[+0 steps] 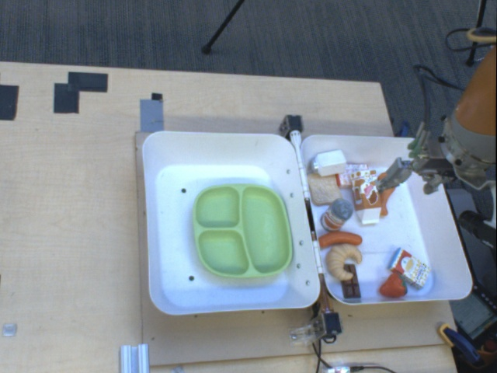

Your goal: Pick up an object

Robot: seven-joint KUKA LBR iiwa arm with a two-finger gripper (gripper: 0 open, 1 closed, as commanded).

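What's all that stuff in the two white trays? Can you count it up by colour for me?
Green: 1, divided plate
White: 2, block, small block
Tan: 2, bread slice, croissant
Red or orange: 4, sausage, red piece, red-and-white pack, orange carton
Grey: 1, can
Brown: 1, bar
Multicoloured: 1, small box
Total: 12

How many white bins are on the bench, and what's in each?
2. The left bin holds a green divided plate. The right bin holds a jumble of small toy foods, some overlapping, below the claw.
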